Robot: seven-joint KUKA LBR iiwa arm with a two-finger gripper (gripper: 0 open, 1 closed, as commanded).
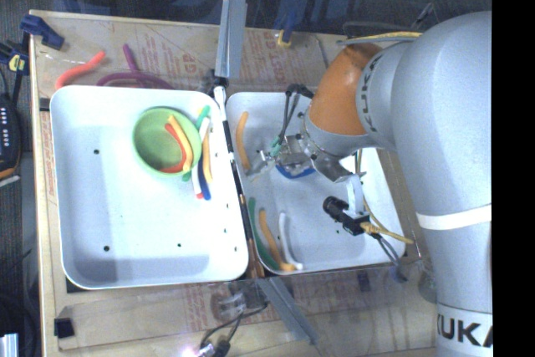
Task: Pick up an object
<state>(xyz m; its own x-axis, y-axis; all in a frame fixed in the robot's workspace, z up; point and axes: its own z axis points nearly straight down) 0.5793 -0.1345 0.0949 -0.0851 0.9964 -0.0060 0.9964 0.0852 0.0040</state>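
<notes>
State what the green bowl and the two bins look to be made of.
Green bowl: probably plastic, going by its even, saturated colour and soft matt sheen, with no glaze glare. Left bin and right bin: likely moulded plastic, uniformly white with smooth, rounded corners and faint gloss; painted metal cannot be ruled out.

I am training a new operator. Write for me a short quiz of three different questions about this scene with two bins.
1. True or false: the green bowl lies in the left bin.
2. Which bin is the gripper over? A) left bin B) right bin
3. Fill in: an orange strip lies in the right bin near its ____ wall.

Key: 1 true; 2 B; 3 left.
</notes>
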